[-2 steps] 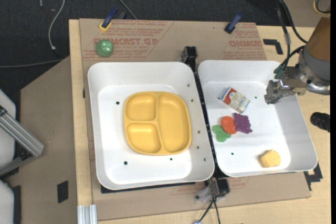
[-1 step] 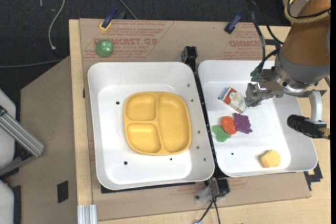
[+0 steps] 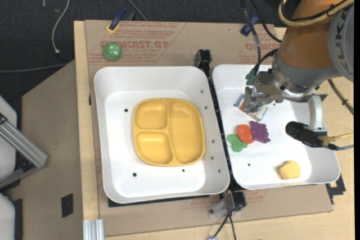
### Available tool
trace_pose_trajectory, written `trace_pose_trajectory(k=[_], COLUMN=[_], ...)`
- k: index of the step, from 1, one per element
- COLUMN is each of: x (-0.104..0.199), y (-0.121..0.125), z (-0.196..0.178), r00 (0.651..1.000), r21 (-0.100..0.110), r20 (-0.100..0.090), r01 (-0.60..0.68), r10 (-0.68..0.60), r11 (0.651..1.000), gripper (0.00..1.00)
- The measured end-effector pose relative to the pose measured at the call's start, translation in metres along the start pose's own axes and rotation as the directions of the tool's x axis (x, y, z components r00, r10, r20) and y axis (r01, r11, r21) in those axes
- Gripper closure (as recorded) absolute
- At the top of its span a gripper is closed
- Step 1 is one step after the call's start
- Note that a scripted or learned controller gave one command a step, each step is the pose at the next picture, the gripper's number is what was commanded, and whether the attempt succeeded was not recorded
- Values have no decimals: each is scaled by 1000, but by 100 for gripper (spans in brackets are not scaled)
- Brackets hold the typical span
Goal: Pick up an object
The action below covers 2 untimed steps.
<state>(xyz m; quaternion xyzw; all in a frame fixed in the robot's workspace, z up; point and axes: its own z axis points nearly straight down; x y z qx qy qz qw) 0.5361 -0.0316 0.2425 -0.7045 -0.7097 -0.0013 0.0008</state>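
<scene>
My gripper [image 3: 254,105] hangs over the middle of the right bin [image 3: 320,174], reaching in from the right. Just below it lies a cluster of small toys: an orange one [image 3: 244,133], a purple one [image 3: 260,132] and a green one [image 3: 236,143], all touching or nearly so. The gripper's tip is a little above and apart from the orange toy. A yellow toy [image 3: 289,169] rests alone near the bin's lower right corner.
The left bin [image 3: 115,177] holds a yellow divided plate [image 3: 169,131] at its centre. A green ball [image 3: 112,51] sits on the cardboard beyond the left bin. A black clamp [image 3: 202,58] stands between the bins at the far edge.
</scene>
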Motion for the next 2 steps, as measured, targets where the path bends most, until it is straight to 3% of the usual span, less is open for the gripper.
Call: trace_pose_trajectory(k=[1, 2], x=[59, 113], y=[-1, -10], z=[-4, 15], r00=[1000, 1000], r21=[0, 6], r20=[0, 1], r01=[-1, -2], r10=[1, 2], r11=[1000, 1000], gripper=[100, 100])
